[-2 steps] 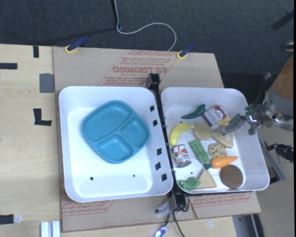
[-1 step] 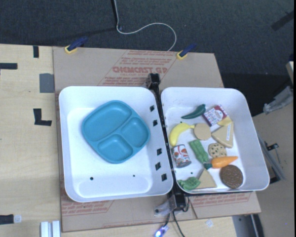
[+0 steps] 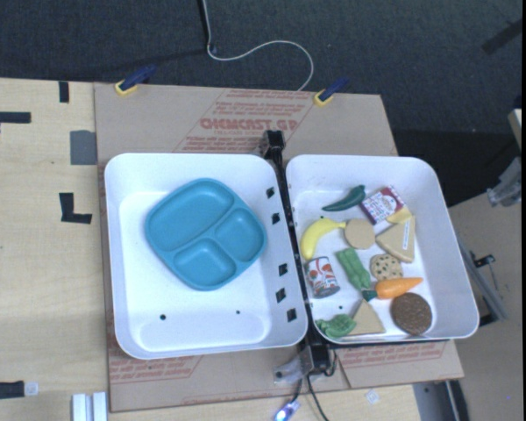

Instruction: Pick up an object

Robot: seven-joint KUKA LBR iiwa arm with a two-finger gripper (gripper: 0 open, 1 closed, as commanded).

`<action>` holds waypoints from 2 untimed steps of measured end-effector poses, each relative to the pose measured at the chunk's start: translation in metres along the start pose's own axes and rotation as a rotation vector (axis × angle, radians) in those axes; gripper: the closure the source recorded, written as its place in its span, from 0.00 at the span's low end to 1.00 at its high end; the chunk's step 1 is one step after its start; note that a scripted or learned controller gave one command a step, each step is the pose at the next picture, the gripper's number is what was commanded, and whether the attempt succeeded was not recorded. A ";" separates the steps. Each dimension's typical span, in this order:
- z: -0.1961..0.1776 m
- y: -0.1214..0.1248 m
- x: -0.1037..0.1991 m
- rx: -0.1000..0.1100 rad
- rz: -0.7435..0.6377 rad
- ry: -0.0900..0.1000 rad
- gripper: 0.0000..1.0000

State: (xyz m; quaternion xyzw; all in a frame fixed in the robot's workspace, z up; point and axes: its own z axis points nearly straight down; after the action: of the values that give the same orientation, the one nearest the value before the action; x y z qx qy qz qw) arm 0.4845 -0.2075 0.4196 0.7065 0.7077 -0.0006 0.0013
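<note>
Two white bins wait, toy food right of the blue tray; no grasp begun, gripper state untellable, approach needed.

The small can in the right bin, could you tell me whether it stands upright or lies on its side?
On its side: the can shows its labelled wall lengthwise, lying beside the banana.

Even, soft light; perhaps slight blur.
</note>
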 end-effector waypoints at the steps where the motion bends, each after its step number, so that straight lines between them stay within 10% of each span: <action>1: -0.123 0.000 -0.018 -0.013 0.001 -0.004 1.00; 2: -0.116 0.000 0.086 0.001 -0.010 0.004 1.00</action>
State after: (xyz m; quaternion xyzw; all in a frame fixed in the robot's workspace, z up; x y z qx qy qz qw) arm 0.4846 -0.1210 0.5352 0.7030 0.7112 0.0007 -0.0004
